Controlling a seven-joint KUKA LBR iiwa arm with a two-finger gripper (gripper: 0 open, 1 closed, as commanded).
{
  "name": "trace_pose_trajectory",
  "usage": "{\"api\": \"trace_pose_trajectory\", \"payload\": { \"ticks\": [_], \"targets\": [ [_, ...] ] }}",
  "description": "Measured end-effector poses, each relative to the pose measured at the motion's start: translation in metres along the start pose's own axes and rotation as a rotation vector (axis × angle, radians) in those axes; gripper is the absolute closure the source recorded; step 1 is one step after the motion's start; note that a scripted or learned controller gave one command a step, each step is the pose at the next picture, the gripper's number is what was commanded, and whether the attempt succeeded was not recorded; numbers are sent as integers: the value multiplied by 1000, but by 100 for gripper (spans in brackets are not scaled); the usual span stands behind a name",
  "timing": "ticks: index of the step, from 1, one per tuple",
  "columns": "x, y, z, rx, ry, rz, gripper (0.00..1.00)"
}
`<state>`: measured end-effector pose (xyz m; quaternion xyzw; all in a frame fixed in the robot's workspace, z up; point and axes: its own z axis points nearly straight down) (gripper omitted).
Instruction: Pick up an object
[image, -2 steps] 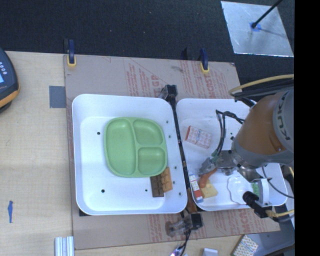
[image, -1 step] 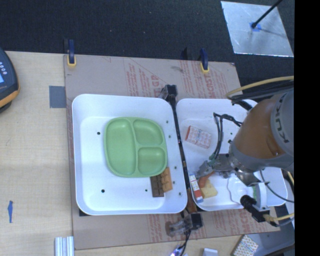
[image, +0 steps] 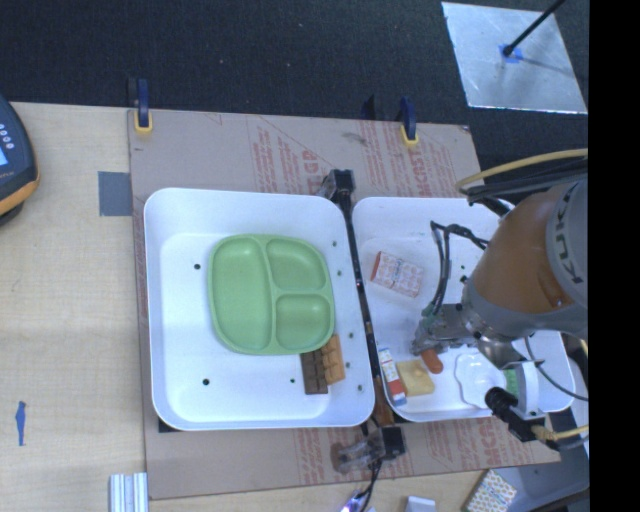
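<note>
Down in the right white bin (image: 400, 212), gripper (image: 432, 345) just above a small red sausage-shaped piece (image: 430, 358); grip unreadable. Beside it, yellow block (image: 416, 380); farther up, red-printed packet (image: 397, 273), lettering illegible.

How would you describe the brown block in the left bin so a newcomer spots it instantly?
Start at the left white bin, which holds a green divided plate. Just off the plate's lower right corner lies the brown rectangular block, scored into small squares like chocolate. It is the bin's sole dark item.
</note>
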<state>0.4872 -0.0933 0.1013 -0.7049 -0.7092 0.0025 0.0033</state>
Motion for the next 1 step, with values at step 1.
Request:
{"api": "trace_pose_trajectory", "payload": {
  "ticks": [1],
  "targets": [
    [82, 60, -96, -17, 0, -7, 100]
  ]
}}
